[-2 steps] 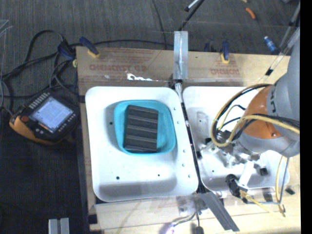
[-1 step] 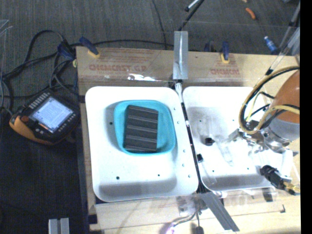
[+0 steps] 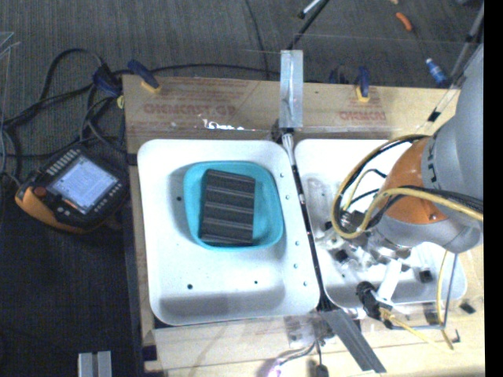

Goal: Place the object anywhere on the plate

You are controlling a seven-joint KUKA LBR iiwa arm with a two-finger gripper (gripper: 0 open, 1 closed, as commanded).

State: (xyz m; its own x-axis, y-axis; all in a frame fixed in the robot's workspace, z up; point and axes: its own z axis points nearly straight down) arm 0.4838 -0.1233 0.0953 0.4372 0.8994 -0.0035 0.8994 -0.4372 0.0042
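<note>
A dark grey ridged block [image 3: 228,206] lies flat on the blue plate [image 3: 270,210], which sits in the left white bin [image 3: 220,293]. The block covers most of the plate's middle. My gripper [image 3: 360,264] hangs low over the right white bin [image 3: 314,191], near that bin's front left part, well apart from the plate and the block. The grey arm with its orange band [image 3: 409,181] and looping yellow cables covers much of that bin. I see nothing between the gripper's fingers from this angle.
A clear upright post [image 3: 291,93] stands at the back between the two bins. Clamps [image 3: 145,77] hold the wooden board at the rear. A teach pendant [image 3: 75,188] and cables lie on the floor to the left.
</note>
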